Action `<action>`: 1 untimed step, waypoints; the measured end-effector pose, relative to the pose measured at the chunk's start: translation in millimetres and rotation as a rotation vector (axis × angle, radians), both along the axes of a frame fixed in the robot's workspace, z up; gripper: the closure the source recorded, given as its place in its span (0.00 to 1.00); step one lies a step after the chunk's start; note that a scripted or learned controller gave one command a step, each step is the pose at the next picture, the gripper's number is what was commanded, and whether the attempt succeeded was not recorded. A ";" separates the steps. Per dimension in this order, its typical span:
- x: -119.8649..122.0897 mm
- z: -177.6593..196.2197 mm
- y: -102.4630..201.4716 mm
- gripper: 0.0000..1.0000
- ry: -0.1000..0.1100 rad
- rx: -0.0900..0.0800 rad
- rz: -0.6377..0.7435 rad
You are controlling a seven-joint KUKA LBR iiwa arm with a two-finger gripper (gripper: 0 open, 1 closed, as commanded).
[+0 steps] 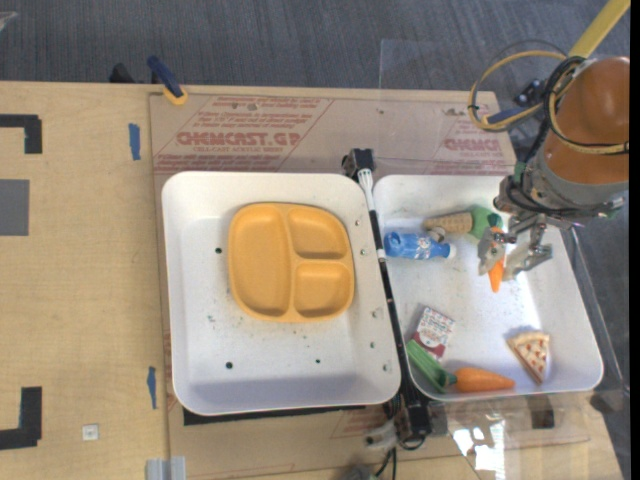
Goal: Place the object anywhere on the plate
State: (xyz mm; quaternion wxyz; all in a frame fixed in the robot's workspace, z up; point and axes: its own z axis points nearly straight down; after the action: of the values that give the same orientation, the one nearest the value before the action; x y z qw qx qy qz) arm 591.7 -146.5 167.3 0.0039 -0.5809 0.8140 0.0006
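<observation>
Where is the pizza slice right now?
The pizza slice lies in the right bin's near right corner, just right of the carrot.

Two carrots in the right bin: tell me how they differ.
The carrot at the right bin's near edge lies flat on the floor, lengthwise along that edge; the small carrot sits upright between the gripper's fingers. The lying one looks larger and shows green leaves at its left end. Both are orange.
</observation>
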 end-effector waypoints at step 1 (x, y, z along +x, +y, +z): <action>-17.9 103.8 -23.3 1.00 -0.008 -0.007 0.257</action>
State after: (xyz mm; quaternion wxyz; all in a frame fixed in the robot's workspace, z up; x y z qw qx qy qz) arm 573.8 -169.8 271.1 0.0053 -0.6804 0.7328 -0.0040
